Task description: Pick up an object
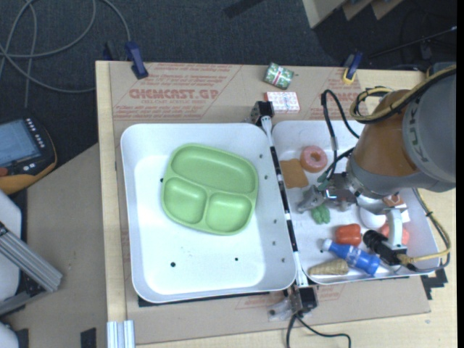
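Arm reaches into the toy-filled right bin (432,232)

Gripper (316,198) hangs low over a green toy (320,212), apparently its target; finger state cannot be told.

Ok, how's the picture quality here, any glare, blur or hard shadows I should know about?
Camera view: lighting is even and soft, with only faint shadows under the green plate; the left bin is bright white but not blown out; the gripper and the small toys beside it look slightly soft; the dark floor at the top shows little detail.
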Controlling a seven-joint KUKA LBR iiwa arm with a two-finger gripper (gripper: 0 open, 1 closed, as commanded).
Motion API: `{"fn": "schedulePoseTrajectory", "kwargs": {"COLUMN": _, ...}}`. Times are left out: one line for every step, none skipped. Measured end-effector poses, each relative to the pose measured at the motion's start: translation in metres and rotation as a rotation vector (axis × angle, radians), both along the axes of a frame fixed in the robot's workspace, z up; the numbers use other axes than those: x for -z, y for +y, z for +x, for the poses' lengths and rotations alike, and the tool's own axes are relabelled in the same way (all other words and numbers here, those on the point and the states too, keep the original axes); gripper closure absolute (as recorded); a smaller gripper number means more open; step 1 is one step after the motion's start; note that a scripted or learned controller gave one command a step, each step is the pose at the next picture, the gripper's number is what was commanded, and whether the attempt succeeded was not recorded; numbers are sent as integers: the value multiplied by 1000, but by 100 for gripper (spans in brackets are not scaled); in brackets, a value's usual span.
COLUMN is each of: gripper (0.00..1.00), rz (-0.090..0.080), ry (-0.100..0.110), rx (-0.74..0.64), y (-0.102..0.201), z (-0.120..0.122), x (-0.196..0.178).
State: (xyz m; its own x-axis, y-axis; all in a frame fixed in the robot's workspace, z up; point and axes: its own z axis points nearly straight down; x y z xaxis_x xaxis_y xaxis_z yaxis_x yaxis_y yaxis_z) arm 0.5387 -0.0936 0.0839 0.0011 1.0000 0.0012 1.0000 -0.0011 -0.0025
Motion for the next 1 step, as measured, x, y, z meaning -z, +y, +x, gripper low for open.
{"fn": "schedulePoseTrajectory", "kwargs": {"gripper": 100, "rz": -1, "ry": -2, "rx": 1, "y": 0, "z": 1, "x": -10}}
